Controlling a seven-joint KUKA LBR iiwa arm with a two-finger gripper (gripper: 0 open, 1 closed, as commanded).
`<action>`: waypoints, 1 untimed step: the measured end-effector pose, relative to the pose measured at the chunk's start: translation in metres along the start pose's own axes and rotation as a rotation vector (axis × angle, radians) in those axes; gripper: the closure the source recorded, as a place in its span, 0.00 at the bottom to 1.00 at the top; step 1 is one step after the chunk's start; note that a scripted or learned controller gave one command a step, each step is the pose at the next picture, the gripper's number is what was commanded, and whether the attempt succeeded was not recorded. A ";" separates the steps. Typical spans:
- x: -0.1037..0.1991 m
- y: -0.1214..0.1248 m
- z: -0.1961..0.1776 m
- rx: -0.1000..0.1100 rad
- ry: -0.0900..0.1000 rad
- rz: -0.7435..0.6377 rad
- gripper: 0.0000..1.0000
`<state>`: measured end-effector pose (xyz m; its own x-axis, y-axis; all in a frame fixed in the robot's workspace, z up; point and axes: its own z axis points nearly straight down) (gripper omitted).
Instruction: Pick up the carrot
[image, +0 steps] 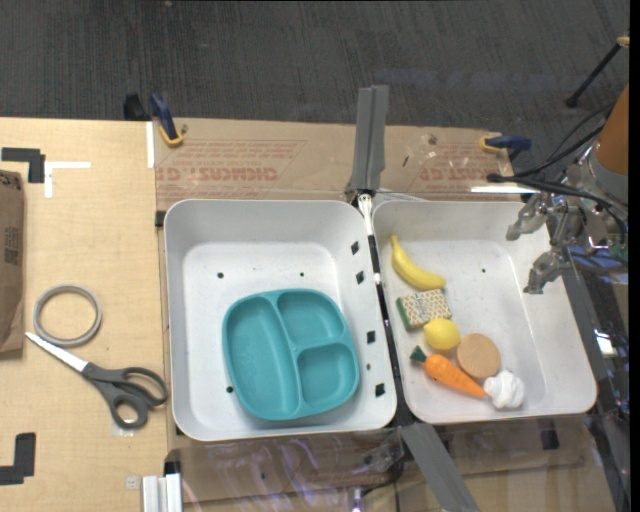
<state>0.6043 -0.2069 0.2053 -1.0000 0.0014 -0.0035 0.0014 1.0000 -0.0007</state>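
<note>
Gripper (541, 250) metal shows at the right bin's (540, 400) far right rim, above the wall and well apart from the food; whether it is released or clenched cannot be told from this angle, and nothing is seen in it. Cables run from it toward the arm (612, 150) at the frame's right edge. Nearer the bin's left side lies a yellow banana (413, 266), and just below it a patterned green-edged block (425, 306) touching a lemon (441, 334). Beside the lemon sits a tan round disc (479, 354), and the carrot (452, 373) lies on the bin floor below the lemon, orange with a green top pointing left, its body slanting down to the right, touching the disc. A white lumpy item (505, 389) rests at the carrot's tip. The left bin (190, 300) holds a teal divided tray (291, 352) with three compartments. Behind both bins lies brown cardboard (250, 165) printed with red lettering, upside down and too faint to read surely. On the bench to the left are a tape roll (68, 314) and grey-handled scissors (105, 379), near each other
</note>
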 end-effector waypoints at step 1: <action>0.056 0.076 0.104 0.003 -0.012 -0.237 0.00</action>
<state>0.5490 -0.1311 0.1012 -0.9722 -0.2335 -0.0145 -0.2334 0.9724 -0.0057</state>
